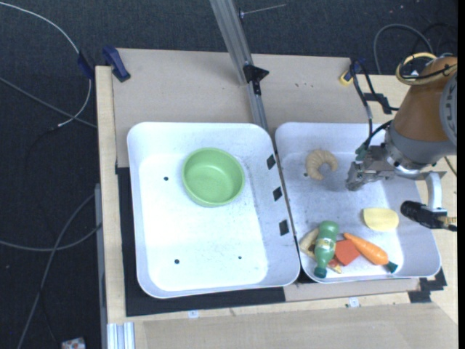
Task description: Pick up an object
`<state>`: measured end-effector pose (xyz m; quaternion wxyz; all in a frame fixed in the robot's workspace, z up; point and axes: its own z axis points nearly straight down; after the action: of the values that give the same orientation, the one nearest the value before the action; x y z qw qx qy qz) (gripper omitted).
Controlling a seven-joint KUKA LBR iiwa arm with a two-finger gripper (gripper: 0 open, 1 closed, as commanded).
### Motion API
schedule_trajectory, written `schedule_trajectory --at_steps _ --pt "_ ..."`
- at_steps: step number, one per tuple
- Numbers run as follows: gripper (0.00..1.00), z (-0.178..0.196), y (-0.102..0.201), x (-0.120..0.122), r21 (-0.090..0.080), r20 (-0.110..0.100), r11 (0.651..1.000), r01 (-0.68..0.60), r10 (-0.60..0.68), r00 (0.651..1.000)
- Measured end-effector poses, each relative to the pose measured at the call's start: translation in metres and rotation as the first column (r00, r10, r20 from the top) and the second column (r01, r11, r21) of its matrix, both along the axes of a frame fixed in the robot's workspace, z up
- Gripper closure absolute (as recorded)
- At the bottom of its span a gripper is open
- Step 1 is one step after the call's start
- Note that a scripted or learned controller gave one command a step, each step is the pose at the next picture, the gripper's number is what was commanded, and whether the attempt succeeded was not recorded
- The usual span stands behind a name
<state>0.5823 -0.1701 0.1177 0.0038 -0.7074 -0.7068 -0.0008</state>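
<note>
One fixed cam, mounted above the tabletop point(182, 86), looking down at a slant. Far enough back to take in both white bins whole, left bin point(156, 260) and right bin point(414, 267), plus tabletop edges and dark carpet floor point(51, 158) w/ cables around it. Arm point(425, 118) comes in from frame right. A metal pole point(232, 31) runs from top centre down toward the gap btw bins.
</note>
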Motion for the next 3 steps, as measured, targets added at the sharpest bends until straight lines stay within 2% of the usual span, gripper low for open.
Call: schedule_trajectory --at_steps 1,2,3 --pt "1.00 0.067 -0.003 0.002 -0.007 0.014 1.000 -0.001 0.002 1.000" --pt "1.00 0.124 -0.003 0.004 -0.007 0.013 1.000 -0.002 0.002 1.000" --pt "1.00 0.157 -0.003 0.005 -0.008 0.014 1.000 -0.003 0.003 1.000"
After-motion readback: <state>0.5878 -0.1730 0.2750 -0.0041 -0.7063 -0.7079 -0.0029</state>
